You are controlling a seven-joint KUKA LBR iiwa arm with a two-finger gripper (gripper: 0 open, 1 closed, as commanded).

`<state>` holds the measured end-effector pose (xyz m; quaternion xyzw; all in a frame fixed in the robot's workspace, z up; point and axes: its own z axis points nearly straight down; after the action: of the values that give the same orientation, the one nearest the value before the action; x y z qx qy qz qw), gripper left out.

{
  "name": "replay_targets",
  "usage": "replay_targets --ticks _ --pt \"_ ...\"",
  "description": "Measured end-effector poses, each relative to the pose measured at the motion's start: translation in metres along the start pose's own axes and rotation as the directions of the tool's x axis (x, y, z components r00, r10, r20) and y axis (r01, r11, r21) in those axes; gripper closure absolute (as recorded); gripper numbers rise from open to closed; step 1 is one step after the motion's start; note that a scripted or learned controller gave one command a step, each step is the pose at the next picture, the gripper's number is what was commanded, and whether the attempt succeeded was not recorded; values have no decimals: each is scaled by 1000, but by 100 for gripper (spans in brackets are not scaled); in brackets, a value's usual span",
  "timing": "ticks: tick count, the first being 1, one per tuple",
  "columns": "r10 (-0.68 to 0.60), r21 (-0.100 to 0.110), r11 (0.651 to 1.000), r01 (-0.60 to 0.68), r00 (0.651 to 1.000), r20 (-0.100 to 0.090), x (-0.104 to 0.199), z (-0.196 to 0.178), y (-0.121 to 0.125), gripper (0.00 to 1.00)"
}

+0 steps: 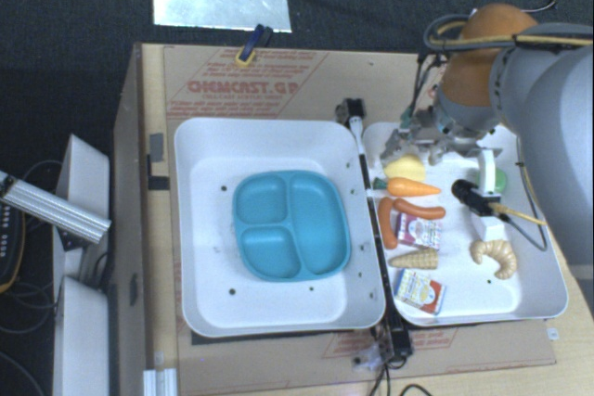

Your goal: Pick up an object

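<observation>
The right bin holds several toy foods. A yellow lemon-like piece lies at its back left, with an orange carrot just in front of it. Nearer the front are two sausages, a small printed box, a waffle cone and a second small box. A croissant lies to the right, and a green piece peeks out behind the arm. My gripper hangs low over the bin's back left, just behind the yellow piece. Nothing shows held in it.
The left bin holds a blue divided plate in its middle. A black divider rail runs between the bins. The arm's grey and orange body covers the right bin's back right corner.
</observation>
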<state>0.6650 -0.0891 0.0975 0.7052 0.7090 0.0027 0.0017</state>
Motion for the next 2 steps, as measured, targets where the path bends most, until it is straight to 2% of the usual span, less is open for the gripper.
replay_targets --ticks 1,2 --pt "4 5 1000 -4 1000 2 1 13 -20 0" --pt "3 2 1000 -3 1000 1 1 1 -19 100"
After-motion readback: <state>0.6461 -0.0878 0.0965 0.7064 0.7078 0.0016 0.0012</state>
